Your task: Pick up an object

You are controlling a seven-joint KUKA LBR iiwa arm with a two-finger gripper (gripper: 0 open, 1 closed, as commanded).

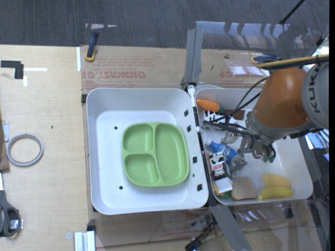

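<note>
My gripper point(242, 157) hangs low inside the right bin point(301, 163), below the orange wrist band, among a cluster of small items. Just left of it lie a blue and white packet point(219, 153) and a black and white carton point(218, 166). A slice of brown bread point(244, 188) rests in front of it, with a yellow banana point(276, 191) and another yellow piece point(276, 180) to the right. An orange carrot point(208, 104) lies at the bin's far left corner. I see nothing lifted off the bin floor.
The left bin point(102, 150) holds a green divided plate point(156, 154). The arm's cables cross the back of the right bin. On the bench to the left lie a roll of tape point(23, 149) and scissors point(8, 221).
</note>
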